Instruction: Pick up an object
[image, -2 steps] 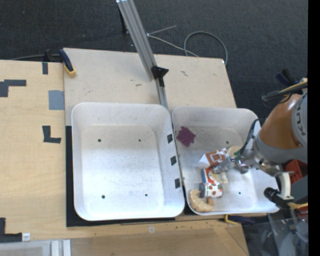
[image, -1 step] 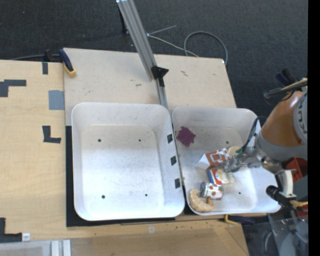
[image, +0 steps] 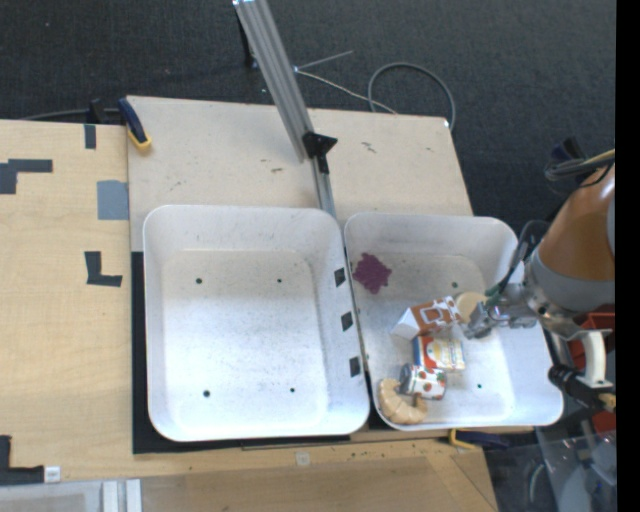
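Observation:
The right bin (image: 500, 240) holds a small cluster of objects. A purple lump (image: 372, 271) lies in its upper left part. An orange-and-white carton (image: 437, 317) sits near the middle, with a second orange-and-white pack (image: 437, 356) just below it. A tan, rounded piece (image: 403, 404) rests at the bin's front edge beside a small dark object (image: 410, 381). My gripper (image: 483, 318) is low inside the right bin, just right of the upper carton. Its fingers are small and blurred, and nothing can be made out between them.
The left bin (image: 160, 300) sits beside the right one, sharing a raised middle wall (image: 345, 310). A slanted metal rail (image: 285, 80) comes down from the top to the bins' junction. The arm's orange band (image: 590, 235) is at the right edge.

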